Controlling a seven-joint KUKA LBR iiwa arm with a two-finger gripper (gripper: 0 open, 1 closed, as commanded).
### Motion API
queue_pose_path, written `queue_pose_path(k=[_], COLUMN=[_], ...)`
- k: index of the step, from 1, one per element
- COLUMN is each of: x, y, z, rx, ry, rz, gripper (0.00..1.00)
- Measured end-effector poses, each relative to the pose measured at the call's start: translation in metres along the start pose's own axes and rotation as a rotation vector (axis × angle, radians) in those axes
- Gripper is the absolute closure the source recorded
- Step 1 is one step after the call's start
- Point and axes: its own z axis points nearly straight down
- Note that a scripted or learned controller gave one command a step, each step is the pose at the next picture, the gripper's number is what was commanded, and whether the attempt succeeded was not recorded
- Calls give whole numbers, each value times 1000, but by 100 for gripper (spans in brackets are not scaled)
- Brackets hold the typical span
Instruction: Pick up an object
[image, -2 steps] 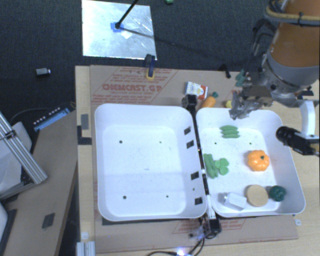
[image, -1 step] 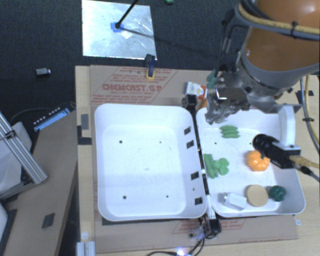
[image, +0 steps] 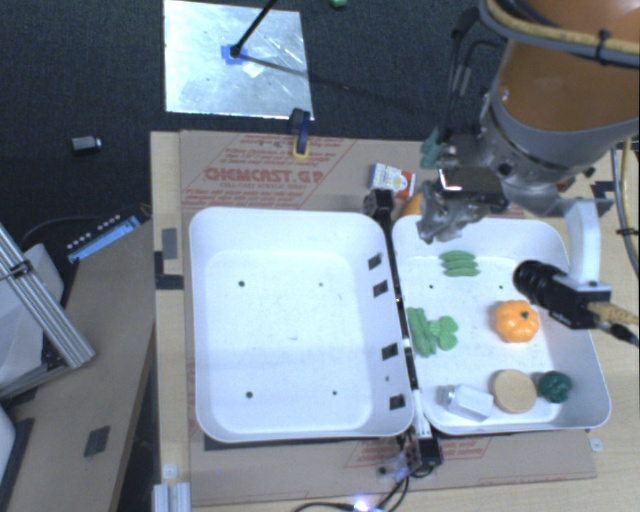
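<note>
The right bin holds several small toys. A green pea pod lies near its back. A leafy green piece rests by the left wall. An orange pumpkin sits at mid right. A tan round disc and a dark green broccoli-like piece lie near the front, with a white block beside them. My gripper hangs over the back left corner of the right bin, just behind the pea pod, and nothing shows between its fingers.
The left bin lies beside the right one, with black clips along the shared wall. Both bins rest on a cardboard sheet. A small orange and white item lies behind the bins. A metal plate lies on the dark floor behind.
</note>
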Motion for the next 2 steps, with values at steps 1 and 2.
queue_pose_path(k=[1, 2], x=[5, 19], y=[0, 0], z=[-18, -19], rx=[-1, 1], ry=[0, 0], rz=[0, -1], gripper=[100, 100])
